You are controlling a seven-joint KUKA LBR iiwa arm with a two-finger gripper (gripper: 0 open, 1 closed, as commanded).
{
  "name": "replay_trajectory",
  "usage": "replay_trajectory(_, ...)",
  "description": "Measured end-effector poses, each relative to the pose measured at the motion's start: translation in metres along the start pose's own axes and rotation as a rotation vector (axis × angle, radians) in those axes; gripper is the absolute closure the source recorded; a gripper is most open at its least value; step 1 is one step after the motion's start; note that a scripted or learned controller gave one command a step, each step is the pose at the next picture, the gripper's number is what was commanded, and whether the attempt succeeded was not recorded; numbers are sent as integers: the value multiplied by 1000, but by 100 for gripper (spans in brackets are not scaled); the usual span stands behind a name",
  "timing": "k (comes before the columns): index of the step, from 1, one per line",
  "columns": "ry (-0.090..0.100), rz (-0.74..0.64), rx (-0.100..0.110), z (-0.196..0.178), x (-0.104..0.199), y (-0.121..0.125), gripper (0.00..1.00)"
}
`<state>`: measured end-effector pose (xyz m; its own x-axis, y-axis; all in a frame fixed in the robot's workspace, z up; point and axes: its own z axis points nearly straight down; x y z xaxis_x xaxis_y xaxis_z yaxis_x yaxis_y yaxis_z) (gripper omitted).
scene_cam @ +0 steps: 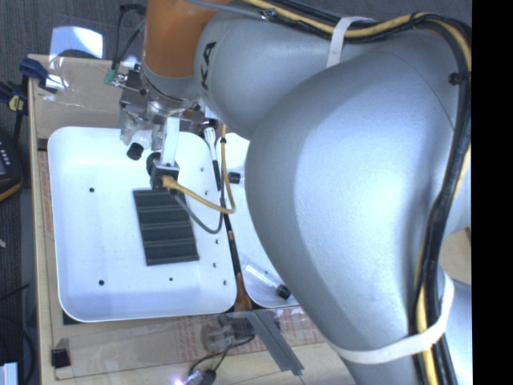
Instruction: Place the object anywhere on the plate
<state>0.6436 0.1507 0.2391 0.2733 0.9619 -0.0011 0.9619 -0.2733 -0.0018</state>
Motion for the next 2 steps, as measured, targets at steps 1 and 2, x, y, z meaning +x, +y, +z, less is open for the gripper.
replay_trajectory(1, -1, -513, -1, -54, -22, 19, 100)
replay_trajectory(2, -3, -269, 5, -40, 41, -49, 100)
